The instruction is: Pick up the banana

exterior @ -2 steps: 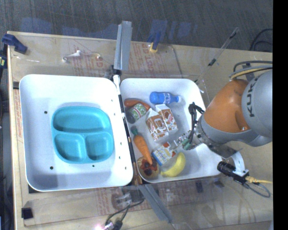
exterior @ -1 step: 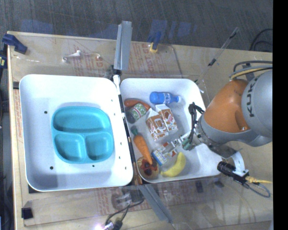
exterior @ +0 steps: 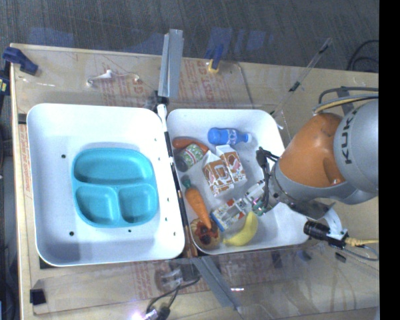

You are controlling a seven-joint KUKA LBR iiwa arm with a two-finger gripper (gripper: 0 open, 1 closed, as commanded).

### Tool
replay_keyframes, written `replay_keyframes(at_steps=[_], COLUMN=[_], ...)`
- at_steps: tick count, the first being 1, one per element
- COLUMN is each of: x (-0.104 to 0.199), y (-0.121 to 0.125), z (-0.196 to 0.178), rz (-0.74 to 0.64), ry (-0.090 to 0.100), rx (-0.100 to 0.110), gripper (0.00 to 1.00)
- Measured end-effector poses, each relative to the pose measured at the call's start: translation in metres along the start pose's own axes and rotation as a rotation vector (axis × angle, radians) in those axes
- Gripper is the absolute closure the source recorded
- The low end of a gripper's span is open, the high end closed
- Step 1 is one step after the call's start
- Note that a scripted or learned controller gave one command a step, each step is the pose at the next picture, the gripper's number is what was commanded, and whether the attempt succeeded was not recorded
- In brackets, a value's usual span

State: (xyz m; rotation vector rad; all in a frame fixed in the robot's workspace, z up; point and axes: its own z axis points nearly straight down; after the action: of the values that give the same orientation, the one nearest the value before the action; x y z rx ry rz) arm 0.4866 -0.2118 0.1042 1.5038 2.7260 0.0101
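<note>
I read approach step: gripper (exterior: 257, 202) low in right bin (exterior: 273, 129), grip state unclear, probably holding nothing. Banana (exterior: 243, 232) just below-left of it. Next: descend, straddle, close.

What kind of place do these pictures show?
Probably a robot test bench in a lab: two shallow white bins on a taped wooden bench, a grey-and-orange arm over toy food including a yellow banana.
</note>
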Motion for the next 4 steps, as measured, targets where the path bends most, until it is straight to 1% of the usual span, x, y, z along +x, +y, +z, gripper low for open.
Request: replay_keyframes(at_steps=[1, 2, 3, 4], x=[0.0, -0.002, -0.002, 0.001], y=[0.0, 0.001, 0.001, -0.001], z=[0.0, -0.011, -0.011, 0.001], rz=[-0.108, -0.11, -0.111, -0.126], ry=[0.002, -0.004, -0.004, 0.005], rx=[0.001, -0.001, 0.0, 0.004], gripper=[0.0, 1.0, 0.0, 0.0])
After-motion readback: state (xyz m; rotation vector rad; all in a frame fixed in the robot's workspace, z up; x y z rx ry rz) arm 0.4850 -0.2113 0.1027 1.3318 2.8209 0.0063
